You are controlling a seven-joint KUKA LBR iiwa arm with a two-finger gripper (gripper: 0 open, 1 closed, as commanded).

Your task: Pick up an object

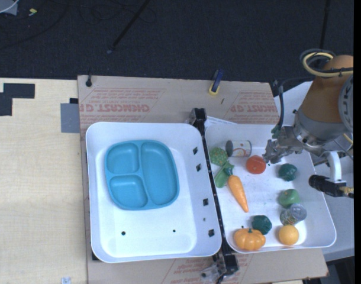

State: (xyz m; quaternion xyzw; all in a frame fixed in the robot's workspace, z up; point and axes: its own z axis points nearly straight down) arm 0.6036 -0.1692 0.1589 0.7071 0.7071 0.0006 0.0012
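The right bin [313, 241] holds several toy foods. A red tomato [255, 165] lies near its middle top, with an orange carrot [238, 192] and a green broccoli [218, 155] to its left. My gripper [274, 151] hangs just right of and above the tomato, its dark fingers pointing down over the bin floor. Nothing shows between them. Whether the fingers are spread I cannot make out.
The left bin [103, 229] carries a blue divided plate [141, 174]. Also in the right bin: a small can [239, 148], dark green pieces [287, 171] [262, 223], a green pepper [288, 197], a pumpkin [249, 239], an orange [288, 235] and a grey lid [296, 212].
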